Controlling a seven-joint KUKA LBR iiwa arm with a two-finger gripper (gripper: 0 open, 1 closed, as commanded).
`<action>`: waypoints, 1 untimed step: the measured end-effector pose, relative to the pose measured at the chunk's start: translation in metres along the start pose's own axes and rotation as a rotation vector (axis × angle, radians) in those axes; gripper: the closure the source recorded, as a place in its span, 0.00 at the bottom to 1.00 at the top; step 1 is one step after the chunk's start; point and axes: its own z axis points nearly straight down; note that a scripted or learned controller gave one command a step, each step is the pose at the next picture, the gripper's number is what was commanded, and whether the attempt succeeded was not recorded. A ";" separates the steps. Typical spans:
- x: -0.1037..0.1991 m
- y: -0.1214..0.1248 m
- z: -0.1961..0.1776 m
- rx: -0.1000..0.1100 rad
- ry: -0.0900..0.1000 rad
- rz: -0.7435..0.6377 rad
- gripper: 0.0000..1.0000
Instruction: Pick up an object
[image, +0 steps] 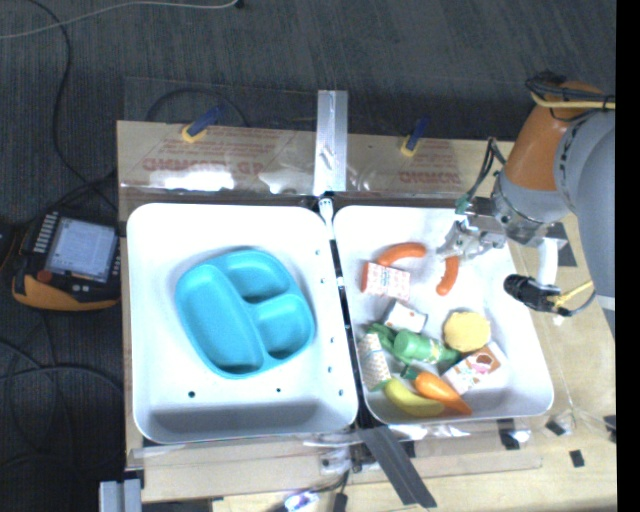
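Over the far right corner of the right bin (520, 385), my gripper (463, 240) hangs at the end of my grey arm with its orange band (535, 150). A small red-orange sausage (448, 275) dangles just under my fingertips, tilted, its upper end at my fingers; it looks pinched there, but from this slant I cannot tell how far apart my jaws stand or whether they really clamp it.

Beside it, toward the bin's middle, lies a longer orange sausage (402, 253), and just below that a red and white carton (386, 281). Further toward the near side sit a white box (405, 319), a green bottle (418, 347), a yellow lemon (466, 330), a small red and white box (474, 369), a carrot (440, 386) and a yellow banana (408, 398), crowded close together.

In the left bin (160, 400) rests a blue divided tray (245, 310), near the centre.

On the floor at far left sits a handheld control pad (65, 255) with its cable.
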 end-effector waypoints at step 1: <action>-0.007 -0.019 -0.141 -0.002 0.000 -0.146 1.00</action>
